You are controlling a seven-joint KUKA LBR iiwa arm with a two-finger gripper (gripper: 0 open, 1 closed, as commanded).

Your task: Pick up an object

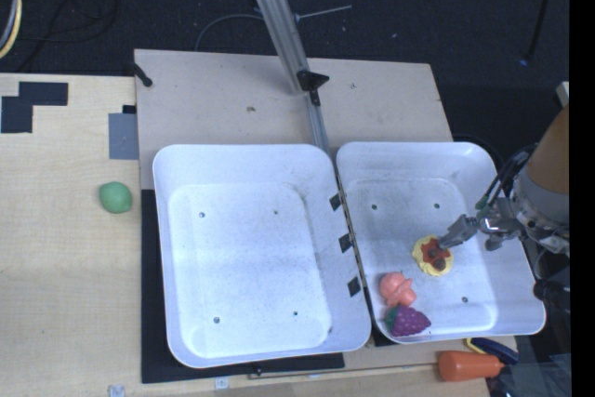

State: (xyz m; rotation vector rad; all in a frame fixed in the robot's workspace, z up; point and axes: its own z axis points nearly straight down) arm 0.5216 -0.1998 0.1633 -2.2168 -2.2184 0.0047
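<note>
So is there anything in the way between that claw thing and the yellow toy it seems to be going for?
Nothing visible. The gripper is right at the yellow and red toy in the right bin. The orange toy and purple grapes lie nearer the bin's front edge, apart from it.

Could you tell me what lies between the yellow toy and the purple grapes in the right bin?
The camera view shows an orange-pink toy between the yellow toy and purple grapes.

My gripper [453, 240] sits in the right bin [409, 167], touching a flat toy [433, 256] just left of it, two more toys [403, 303] lying nearer the camera.
</note>
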